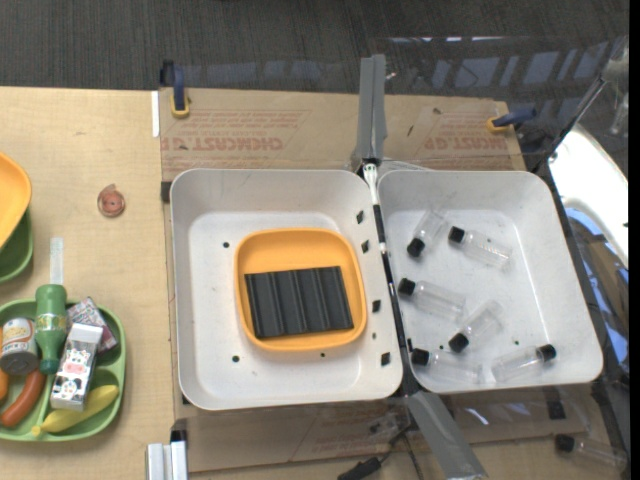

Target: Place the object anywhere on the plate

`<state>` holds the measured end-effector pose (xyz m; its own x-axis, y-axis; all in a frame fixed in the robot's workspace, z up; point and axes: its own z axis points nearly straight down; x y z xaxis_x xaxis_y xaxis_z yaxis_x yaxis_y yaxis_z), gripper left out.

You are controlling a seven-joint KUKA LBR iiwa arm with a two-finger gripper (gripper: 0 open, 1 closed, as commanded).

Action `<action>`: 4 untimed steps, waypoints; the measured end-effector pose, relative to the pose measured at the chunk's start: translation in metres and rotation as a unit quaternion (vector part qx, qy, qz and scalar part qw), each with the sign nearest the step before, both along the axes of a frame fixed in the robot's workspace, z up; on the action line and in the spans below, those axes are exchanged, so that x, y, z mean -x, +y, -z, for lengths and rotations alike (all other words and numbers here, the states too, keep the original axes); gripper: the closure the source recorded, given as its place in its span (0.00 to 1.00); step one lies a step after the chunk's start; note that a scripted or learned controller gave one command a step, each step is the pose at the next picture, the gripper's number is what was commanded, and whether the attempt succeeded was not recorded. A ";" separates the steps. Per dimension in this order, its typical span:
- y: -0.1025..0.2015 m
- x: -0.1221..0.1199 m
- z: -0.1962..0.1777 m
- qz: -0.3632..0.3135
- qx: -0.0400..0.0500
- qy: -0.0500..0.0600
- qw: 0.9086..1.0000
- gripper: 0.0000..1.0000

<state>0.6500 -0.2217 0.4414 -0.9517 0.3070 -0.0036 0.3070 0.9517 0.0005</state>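
Several clear vials (474, 248) with black caps lie scattered in the right bin (566, 268), well apart from the plate. The yellow plate (300, 251) sits in the middle of the left bin (200, 298) and carries a dark ribbed block (299, 301). On the worktop (90, 148) to the left, a green tray (100, 408) holds a green bottle (50, 323), a can and small cartons. The gripper's state cannot be told.
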 end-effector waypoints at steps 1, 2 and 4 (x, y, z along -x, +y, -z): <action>0.000 0.018 0.052 -0.159 0.000 0.000 0.987 0.00; 0.001 -0.010 0.161 -0.256 0.000 0.000 0.967 0.00; 0.000 -0.010 0.121 -0.507 0.001 -0.001 0.862 0.00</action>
<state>0.6599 -0.2216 0.3206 -0.7309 -0.6825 -0.0047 -0.6825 0.7309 -0.0010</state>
